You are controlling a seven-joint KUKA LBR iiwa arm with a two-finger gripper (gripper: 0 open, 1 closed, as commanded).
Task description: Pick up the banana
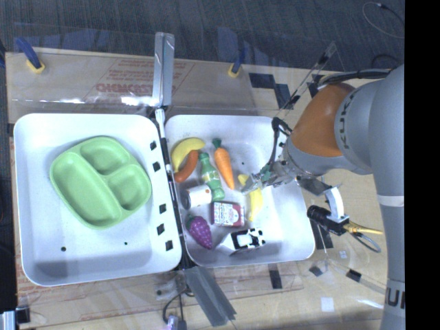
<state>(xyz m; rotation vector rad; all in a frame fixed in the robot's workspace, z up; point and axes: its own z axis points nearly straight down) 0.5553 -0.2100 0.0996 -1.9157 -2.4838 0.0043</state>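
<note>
A curved yellow plastic banana [188, 149] lies at the upper left of the right-hand shallow white bin [292, 249], well apart from the two-finger gripper [262, 178], whose grip state cannot be told. The gripper should be centred over the banana's middle before descent.

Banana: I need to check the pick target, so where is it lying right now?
The banana lies in the right bin, at its upper-left corner beside the divider, left of the carrot.

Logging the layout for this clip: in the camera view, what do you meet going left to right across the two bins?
Green divided plate in the left bin → yellow banana → orange carrot → small yellow piece → gripper → orange band of the arm.
</note>
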